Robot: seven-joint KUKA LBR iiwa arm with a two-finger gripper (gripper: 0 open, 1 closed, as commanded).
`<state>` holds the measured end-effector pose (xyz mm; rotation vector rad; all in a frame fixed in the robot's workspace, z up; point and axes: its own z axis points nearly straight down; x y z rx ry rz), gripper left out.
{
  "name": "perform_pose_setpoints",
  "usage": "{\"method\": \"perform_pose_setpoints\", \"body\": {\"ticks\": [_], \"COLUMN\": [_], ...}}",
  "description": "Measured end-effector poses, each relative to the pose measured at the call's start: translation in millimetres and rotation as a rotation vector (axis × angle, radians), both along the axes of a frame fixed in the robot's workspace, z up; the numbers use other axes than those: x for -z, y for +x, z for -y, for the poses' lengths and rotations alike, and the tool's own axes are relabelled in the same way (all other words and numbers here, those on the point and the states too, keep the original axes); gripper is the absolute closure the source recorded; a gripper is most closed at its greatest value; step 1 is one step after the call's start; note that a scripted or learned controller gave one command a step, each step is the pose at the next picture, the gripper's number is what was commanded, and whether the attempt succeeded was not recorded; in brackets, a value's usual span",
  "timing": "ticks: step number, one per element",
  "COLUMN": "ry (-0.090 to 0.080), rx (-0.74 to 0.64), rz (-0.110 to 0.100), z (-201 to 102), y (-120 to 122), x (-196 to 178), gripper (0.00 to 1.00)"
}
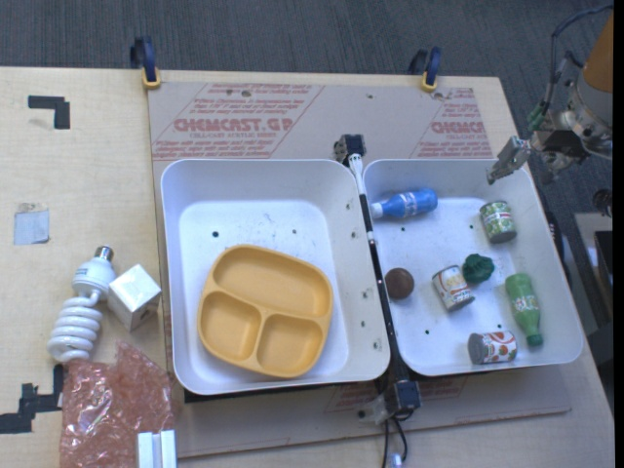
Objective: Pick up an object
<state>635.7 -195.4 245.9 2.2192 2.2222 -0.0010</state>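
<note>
Hanging at the upper right corner of the right bin [556,261], the gripper [509,159] sits above the rim with nothing between its fingers; they look spread apart, though the angle makes this hard to be sure of.

The right bin holds the candidates. A blue bottle [405,204] lies on its side near the top left. A green can [497,221] stands closest to the gripper, just below it. Lower down are a brown ball [399,282], a tipped can [452,288] touching a dark green lump [478,268], a green bottle [524,307] lying along the right wall, and a red-labelled can [492,347] on its side near the bottom edge.

The green can seems the nearest target. It is probably light, stiff and smooth-sided, so it may slip; closing across its round body at mid-height should hold best. The ball would likely roll away under a poor approach, and the green bottle lies tight to the wall, leaving little finger room.

The left bin [180,261] carries a yellow tray [265,310] with three compartments. A bulb [83,305] and a white cube [135,295] rest on the bench at left.
</note>
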Motion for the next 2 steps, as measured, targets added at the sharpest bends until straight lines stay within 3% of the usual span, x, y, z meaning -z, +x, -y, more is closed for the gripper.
{"method": "perform_pose_setpoints", "body": {"ticks": [1, 2], "ry": [0.000, 0.000], "rx": [-0.001, 0.002], "rz": [0.000, 0.000], "z": [26.6, -3.3], "y": [23.5, -14.3], "x": [114.3, 153.4], "gripper": [0.00, 0.00]}}
